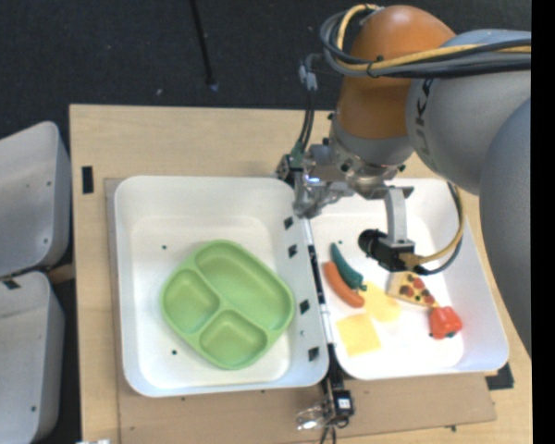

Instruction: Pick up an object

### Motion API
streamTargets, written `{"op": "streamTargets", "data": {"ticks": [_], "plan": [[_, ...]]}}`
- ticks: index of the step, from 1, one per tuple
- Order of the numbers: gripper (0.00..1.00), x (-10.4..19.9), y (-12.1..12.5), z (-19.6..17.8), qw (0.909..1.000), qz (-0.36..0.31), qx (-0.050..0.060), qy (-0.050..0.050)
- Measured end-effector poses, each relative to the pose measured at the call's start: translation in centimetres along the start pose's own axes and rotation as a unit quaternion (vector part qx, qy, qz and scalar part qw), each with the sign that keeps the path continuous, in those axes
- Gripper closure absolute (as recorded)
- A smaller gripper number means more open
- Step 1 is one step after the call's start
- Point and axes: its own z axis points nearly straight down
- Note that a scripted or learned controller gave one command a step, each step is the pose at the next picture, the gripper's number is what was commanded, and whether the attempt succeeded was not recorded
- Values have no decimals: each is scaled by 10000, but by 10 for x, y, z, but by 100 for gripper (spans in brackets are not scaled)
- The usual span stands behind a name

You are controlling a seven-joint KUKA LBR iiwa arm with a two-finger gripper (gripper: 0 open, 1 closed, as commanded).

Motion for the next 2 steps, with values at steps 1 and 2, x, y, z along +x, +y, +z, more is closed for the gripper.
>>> {"op": "streamTargets", "data": {"ticks": [1,2], "plan": [[100,45,3,7,10000,-2,-14,-1],[0,43,3,7,10000,15,-13,-2]]}}
